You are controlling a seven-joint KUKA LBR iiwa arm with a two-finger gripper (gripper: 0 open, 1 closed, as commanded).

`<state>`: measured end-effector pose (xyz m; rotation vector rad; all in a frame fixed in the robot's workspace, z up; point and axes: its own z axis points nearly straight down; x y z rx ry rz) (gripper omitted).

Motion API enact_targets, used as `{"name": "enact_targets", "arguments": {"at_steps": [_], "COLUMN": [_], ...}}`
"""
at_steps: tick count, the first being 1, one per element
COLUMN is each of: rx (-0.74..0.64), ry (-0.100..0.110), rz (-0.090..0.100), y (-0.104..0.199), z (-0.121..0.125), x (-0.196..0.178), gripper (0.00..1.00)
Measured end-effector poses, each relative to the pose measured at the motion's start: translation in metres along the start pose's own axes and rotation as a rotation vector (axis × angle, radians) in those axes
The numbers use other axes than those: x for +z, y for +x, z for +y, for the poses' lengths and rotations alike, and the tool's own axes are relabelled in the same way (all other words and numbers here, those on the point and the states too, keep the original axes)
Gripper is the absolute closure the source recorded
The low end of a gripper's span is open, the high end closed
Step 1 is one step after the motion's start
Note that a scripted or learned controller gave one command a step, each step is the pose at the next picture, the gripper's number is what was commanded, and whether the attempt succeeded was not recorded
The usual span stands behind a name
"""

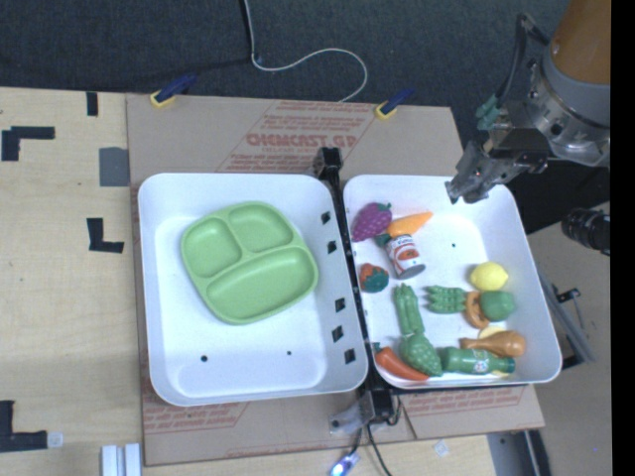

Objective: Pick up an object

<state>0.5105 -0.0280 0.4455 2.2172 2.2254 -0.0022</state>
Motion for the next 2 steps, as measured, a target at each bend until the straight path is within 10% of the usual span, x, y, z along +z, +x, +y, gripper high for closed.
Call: {"name": "enact_targets", "arguments": {"at_steps": [1, 2], "rx": [-0.004, -0.001], "ry": [-0.012, 0.01], "rz": [0.002, 0.0], "y": [0.057, 0.088], "z": [0.019, -0.029], "x": [-0.095, -0.014], "gripper": [1.0, 1.0]}}
